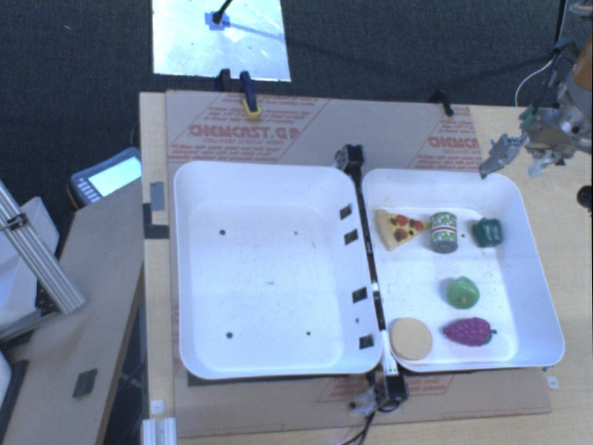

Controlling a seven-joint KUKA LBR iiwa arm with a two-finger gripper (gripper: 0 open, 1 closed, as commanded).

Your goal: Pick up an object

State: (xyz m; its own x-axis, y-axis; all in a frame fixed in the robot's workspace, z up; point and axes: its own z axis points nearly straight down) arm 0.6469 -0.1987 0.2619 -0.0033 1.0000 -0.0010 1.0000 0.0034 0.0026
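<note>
The right bin [519, 213] holds several toy foods: a pizza slice [399, 228], a small green-labelled can [444, 232], a green pepper [487, 233], a green apple [462, 292], a tan round cookie [410, 338] and a purple bunch of grapes [468, 331]. My gripper [519, 154] hangs at the far right, above the back right corner of that bin and apart from every object. Its two fingers are spread, with nothing between them.
The left bin [199, 202] stands beside the right one, with a black clip strip [357, 239] along the divide. A shiny metal sheet [220, 26] lies on the dark floor beyond the bench. A small device [107, 179] sits at the left.
</note>
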